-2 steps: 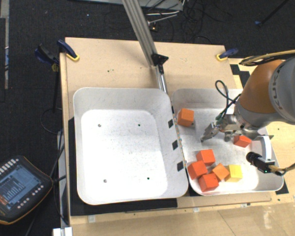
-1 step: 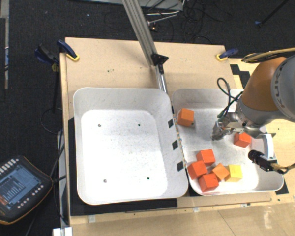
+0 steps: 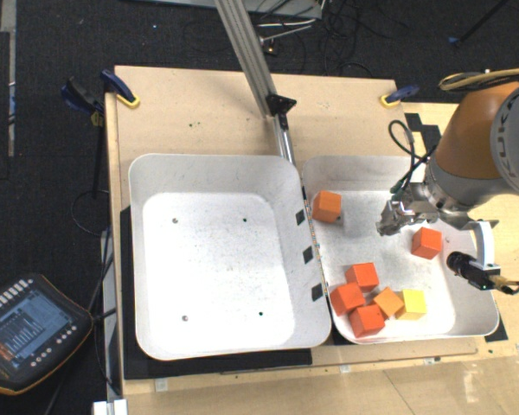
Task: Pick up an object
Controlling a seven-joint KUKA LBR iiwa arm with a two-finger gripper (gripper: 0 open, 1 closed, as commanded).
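- Hand [image 3: 391, 223] low over the right bin [image 3: 472, 322], in its upper middle part, at the end of the grey arm [image 3: 484, 158] reaching in from the right; cannot tell whether spread or closed, and no block seen in it.
- Just right of and slightly below the hand: one orange block [image 3: 426, 243], lying alone on the bin floor, apart from the hand.
- Left of the hand, near the bin's left wall: another orange block [image 3: 327, 207], also alone.
- Lower down, toward the bin's front: a cluster of four orange blocks [image 3: 363, 299] packed close, with a yellow block [image 3: 413, 303] just beside them on the right.
- On the arm's right side, over the bin's right rim: a white bracket with a black cylindrical part [image 3: 469, 269].
- Left bin [image 3: 156, 188] side by side with the right one, speckled white floor, rims overlapping along the middle.
- Both bins resting on the tan bench [image 3: 199, 102], with blue and yellow clamps [image 3: 112, 89] at its far corners.
- Slanted metal pole [image 3: 246, 46] running down to the bins' shared far edge.
- Teach pendant [image 3: 26, 327] on the dark floor at lower left.
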